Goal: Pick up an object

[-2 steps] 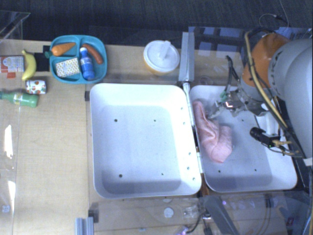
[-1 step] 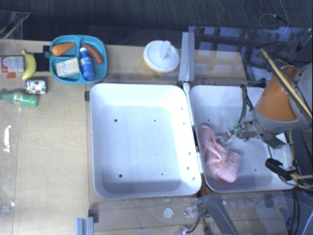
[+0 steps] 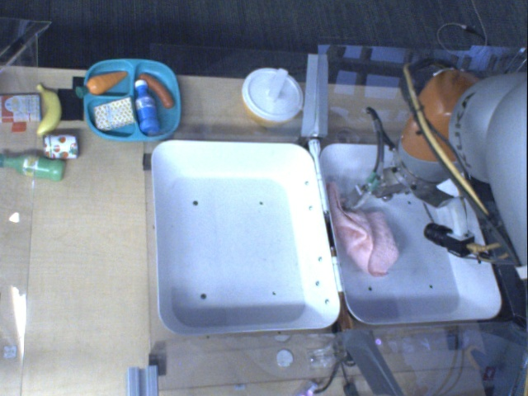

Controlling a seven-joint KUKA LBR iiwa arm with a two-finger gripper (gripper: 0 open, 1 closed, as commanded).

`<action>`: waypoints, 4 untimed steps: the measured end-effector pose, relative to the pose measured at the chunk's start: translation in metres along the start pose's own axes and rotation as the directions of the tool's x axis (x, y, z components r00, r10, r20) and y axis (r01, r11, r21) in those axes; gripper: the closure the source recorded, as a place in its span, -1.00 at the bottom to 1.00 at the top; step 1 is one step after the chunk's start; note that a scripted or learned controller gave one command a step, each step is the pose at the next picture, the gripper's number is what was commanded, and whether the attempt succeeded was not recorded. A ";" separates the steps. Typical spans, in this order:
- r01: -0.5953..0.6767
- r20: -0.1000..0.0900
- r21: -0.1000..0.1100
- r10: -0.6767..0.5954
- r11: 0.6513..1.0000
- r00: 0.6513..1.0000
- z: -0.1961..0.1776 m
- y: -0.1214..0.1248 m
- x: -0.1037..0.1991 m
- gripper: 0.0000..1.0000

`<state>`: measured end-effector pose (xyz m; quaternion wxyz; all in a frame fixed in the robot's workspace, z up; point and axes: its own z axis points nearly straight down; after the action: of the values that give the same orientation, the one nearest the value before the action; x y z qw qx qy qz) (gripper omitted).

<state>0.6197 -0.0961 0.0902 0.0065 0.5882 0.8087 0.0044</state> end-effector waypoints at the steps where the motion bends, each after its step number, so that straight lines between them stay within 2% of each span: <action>1: 0.138 0.001 0.002 -0.138 0.990 0.990 -0.001 -0.062 -0.011 -1.00; 2: 0.228 0.002 -0.001 -0.228 0.974 0.974 -0.003 -0.124 0.004 -1.00; 3: 0.030 -0.005 0.012 -0.030 0.999 1.000 -0.037 -0.080 -0.025 -1.00; 4: 0.039 0.002 0.002 -0.039 0.999 0.999 -0.001 -0.074 0.026 -1.00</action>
<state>0.5410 -0.0937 0.0902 0.0069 0.5725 0.8199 0.0030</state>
